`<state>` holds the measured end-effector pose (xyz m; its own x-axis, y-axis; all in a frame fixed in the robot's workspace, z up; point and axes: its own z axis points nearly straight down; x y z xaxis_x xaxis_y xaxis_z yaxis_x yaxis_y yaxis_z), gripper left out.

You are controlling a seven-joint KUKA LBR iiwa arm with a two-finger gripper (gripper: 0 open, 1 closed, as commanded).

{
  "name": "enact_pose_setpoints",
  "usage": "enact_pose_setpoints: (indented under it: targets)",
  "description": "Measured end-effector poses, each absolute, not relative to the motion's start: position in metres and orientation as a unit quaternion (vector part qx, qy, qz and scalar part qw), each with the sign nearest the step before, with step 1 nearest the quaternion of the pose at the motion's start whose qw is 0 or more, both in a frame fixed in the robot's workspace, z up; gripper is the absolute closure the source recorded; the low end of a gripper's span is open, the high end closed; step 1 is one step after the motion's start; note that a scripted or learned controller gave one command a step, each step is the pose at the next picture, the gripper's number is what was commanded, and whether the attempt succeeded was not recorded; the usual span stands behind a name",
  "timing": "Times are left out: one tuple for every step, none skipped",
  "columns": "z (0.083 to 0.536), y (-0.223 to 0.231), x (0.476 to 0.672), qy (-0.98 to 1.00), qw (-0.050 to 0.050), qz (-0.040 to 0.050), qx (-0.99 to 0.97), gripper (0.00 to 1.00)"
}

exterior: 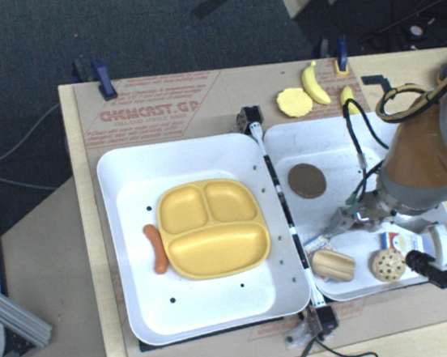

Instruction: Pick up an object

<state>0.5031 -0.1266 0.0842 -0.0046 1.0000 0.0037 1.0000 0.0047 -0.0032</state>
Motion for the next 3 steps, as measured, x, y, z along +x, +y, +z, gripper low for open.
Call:
enact_pose_setpoints:
  targets:
    - [0.085, -0.182, 0.555, -0.707, -0.003, -0.0003, -0.707, 0.0]
    - [0.084, -0.14, 0.552, -0.708, 0.002, -0.0003, -0.706, 0.0]
    - [0.085, -0.183, 0.545, -0.706, -0.001, 0.0007, -0.708, 0.0]
